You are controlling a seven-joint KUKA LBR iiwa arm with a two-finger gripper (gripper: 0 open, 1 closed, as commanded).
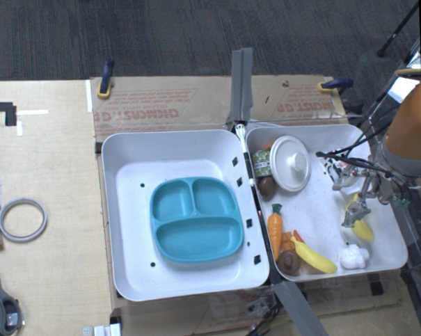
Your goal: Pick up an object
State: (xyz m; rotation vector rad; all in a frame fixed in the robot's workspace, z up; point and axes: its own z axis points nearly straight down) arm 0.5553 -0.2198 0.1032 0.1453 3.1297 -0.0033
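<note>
The metal 2-finger gripper (354, 213) hangs directly over a small yellow lemon-shaped toy (363, 230) near the right white plastic bin's (316, 201) right wall, touching or nearly so.

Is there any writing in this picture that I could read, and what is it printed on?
Red print on the cardboard behind the bins: it runs upside down in two patches and is too blurred to read with confidence.
Label on the jar by the white lid: too small to read.
No other text is legible.
</note>
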